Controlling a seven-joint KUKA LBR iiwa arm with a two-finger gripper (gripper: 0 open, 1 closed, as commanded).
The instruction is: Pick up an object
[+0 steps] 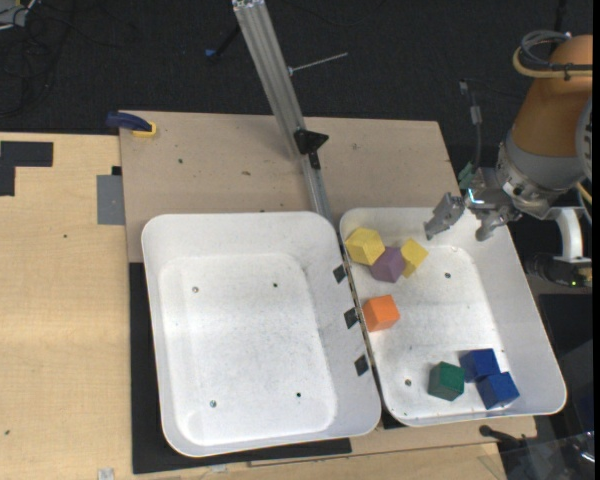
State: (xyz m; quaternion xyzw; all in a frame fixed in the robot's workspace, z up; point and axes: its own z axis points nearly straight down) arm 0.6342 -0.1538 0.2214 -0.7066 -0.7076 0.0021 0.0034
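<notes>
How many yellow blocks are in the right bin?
2. A larger yellow block lies near the right bin's top left corner; a smaller yellow block lies right of it, with the purple block between them. None seems hidden.

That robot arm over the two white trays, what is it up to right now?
It is trying to pick up one of the small blocks. Its end effector hangs open over the top edge of the right bin with nothing between its fingers. Below it lie a yellow block, a purple block and a smaller yellow block bunched together, then an orange block, and a green block beside two blue blocks.
</notes>
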